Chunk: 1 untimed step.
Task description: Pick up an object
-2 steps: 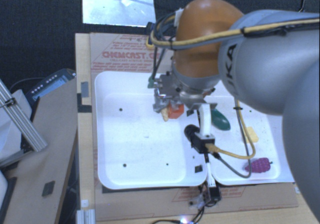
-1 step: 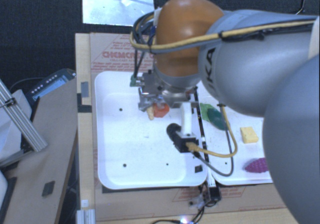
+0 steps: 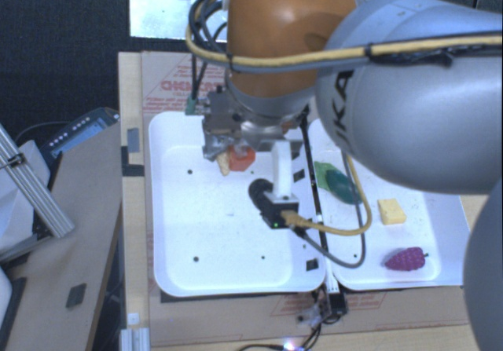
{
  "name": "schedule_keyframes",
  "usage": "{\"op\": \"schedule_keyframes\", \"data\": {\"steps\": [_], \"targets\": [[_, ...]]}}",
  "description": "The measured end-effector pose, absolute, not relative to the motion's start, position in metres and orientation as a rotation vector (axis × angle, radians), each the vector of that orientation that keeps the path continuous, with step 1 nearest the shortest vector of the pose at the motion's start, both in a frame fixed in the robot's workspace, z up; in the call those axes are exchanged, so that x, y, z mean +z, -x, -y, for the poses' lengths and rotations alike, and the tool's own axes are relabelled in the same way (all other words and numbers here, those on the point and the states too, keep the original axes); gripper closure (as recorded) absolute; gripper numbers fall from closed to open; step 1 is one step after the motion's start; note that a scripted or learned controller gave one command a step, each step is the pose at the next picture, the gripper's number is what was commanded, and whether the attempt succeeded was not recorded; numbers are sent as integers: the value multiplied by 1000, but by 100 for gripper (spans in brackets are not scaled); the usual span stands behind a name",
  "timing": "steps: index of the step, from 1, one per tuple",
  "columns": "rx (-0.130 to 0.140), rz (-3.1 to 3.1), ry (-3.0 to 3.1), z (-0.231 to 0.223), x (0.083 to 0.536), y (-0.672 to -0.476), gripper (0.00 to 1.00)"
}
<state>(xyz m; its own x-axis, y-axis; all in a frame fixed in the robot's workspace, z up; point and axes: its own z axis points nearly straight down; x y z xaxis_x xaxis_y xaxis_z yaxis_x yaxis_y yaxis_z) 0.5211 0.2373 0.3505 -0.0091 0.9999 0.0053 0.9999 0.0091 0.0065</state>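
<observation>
My gripper (image 3: 234, 147) hangs under the orange band over the back of the left bin (image 3: 196, 267), and the wrist hides most of it. Right below it an orange-red object (image 3: 243, 158) with a tan piece (image 3: 224, 165) beside it pokes out from under the wrist; whether the gripper touches it cannot be told. In the right bin (image 3: 444, 251) lie a green object (image 3: 340, 183), a yellow block (image 3: 391, 211) and a magenta berry-shaped object (image 3: 405, 259).
A black fitting with a yellow cable (image 3: 326, 228) dangles from the arm across the wall between the bins. The arm's grey body covers the right bin's back. A brown board and a grey device (image 3: 78, 131) lie left of the bins.
</observation>
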Motion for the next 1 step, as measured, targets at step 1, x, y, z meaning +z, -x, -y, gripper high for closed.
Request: {"op": "schedule_keyframes", "data": {"steps": [1], "targets": [[15,-2217,-2218,-216,423,-563,100]]}}
